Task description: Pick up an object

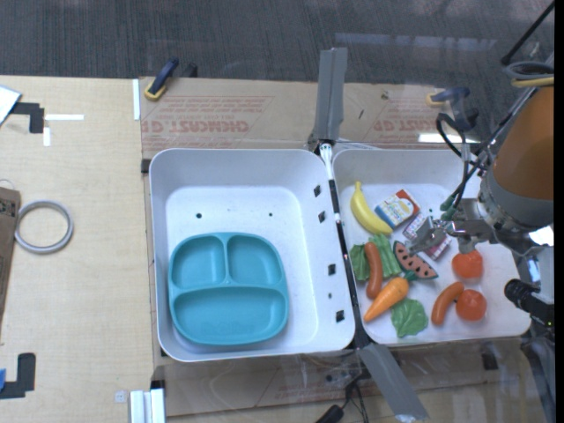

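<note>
Dark grey carpet runs across the top of the camera view, and below it sits the pale wooden worktop (70,148), partly covered by a sheet of printed cardboard (238,113). Two shallow white bins stand side by side on that cardboard. The left bin (176,174) holds a teal divided plate (228,287) with three compartments, lying toward the bin's near left corner. The right bin (388,167) holds a scatter of toy food. The grey arm (527,161) with its orange band reaches in from the right, and its end effector (434,233) hangs low over the middle of the right bin, just above the watermelon slice (414,261); whether its fingers are spread or closed cannot be told, and nothing can be seen between them.

Among the toys, a yellow banana (366,210) lies at the bin's upper left, with a small red and white packet (396,210) just beside it. A red sausage (374,270) rests on a green leaf (360,261) at the left edge. An orange carrot (387,297) lies below the watermelon, touching another green leaf (409,317). A second sausage (446,300) sits near two red tomatoes, one (467,264) beside the end effector and one (471,304) nearer the front.

On the worktop's left lies a grey tape ring (41,226).
</note>
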`<state>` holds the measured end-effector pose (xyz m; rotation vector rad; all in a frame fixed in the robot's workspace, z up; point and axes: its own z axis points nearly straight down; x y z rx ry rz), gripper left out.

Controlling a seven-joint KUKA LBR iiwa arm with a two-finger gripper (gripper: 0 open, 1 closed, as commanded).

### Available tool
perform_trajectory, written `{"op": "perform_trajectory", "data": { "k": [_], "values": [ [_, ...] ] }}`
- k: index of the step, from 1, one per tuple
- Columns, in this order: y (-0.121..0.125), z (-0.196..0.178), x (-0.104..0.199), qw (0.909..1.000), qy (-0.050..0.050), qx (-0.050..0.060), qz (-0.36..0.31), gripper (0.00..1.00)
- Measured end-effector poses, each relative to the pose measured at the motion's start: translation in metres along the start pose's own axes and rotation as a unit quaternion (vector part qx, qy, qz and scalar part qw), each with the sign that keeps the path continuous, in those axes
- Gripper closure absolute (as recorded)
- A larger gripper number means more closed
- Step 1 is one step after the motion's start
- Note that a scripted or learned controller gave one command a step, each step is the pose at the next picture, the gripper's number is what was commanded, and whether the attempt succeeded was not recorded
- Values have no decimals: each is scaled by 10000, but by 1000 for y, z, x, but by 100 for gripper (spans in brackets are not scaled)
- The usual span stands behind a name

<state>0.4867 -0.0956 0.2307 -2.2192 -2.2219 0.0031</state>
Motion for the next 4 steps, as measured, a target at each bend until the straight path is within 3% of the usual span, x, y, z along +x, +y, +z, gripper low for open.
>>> {"op": "perform_trajectory", "data": {
  "k": [1,2,3,4],
  "values": [
    [0,0,0,10000,0,0,0,0],
    [31,136,-28,9995,-6,-39,328,0],
    [32,127,-28,9994,4,-40,342,100],
    [56,5,31,9999,-4,0,-101,100]
  ]
}}
